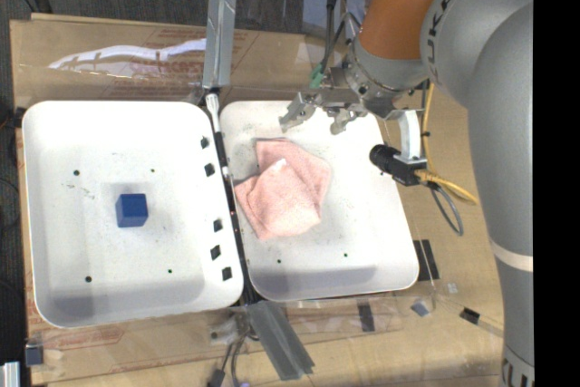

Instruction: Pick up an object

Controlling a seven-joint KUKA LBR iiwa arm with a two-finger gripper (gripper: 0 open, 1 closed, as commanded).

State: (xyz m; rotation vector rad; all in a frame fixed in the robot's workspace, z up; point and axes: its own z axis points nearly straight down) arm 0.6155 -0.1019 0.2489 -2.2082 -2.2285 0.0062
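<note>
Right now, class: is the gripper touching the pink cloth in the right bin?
Apart. The camera view shows the gripper open above the far edge of the pink cloth, with a strip of white bin floor between them.

The two bins, the left bin [54,195] and the right bin [381,231], look like smooth white plastic with a soft, half-matt shine. The pink cloth [283,190] is a soft woven textile, matt and crumpled into folds. The blue block [132,209] has flat, smooth, matt faces. The surface [109,45] looks like brown cardboard, dull and flat. The arm [489,50] has a smooth grey painted shell and a glossy orange band [403,0]. The end effector [319,111] looks like bare grey metal.
</note>
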